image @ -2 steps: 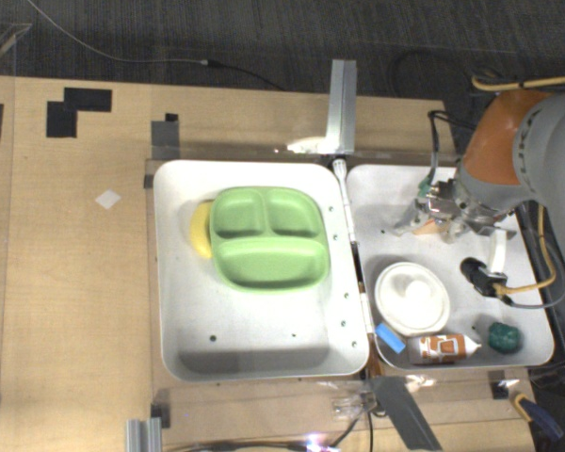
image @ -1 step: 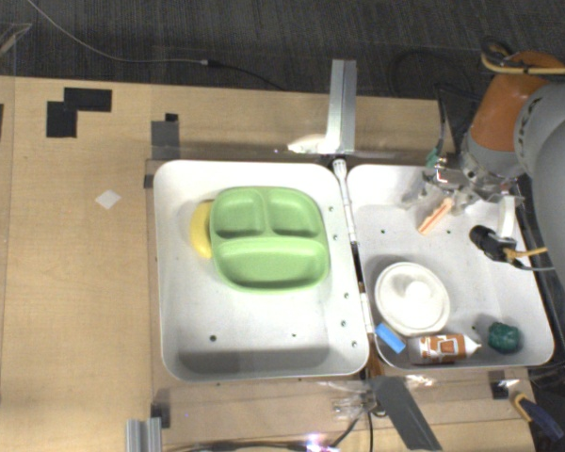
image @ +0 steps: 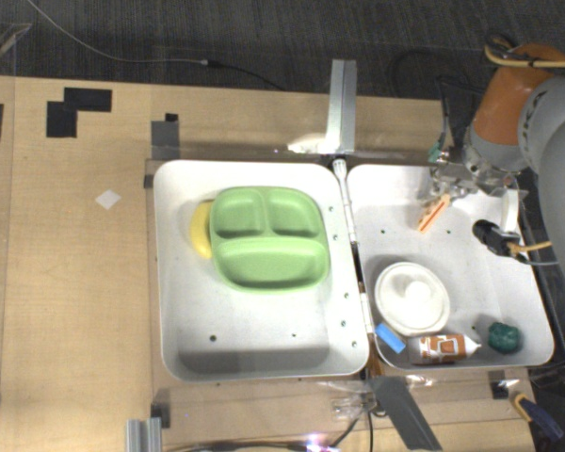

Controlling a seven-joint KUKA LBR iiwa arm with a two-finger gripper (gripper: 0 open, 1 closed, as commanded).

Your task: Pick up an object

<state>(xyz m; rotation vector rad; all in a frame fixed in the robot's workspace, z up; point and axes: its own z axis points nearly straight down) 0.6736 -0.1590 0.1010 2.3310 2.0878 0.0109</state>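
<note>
The gripper (image: 449, 185) hangs over the back of the right bin (image: 537, 309), and whether its fingers are parted or closed cannot be told. At its tip, touching or just under it, is an orange carrot-like stick (image: 432, 215); its long axis runs diagonally, upper end toward the gripper, lower end pointing toward the bins' divider. Nearer the front lie a white bowl (image: 411, 296), a blue block (image: 390, 339), a small bottle (image: 443, 347) on its side and a dark green object (image: 504, 337). The left bin (image: 188, 337) holds a green divided plate (image: 266, 236) over a yellow item (image: 200, 230).
</note>
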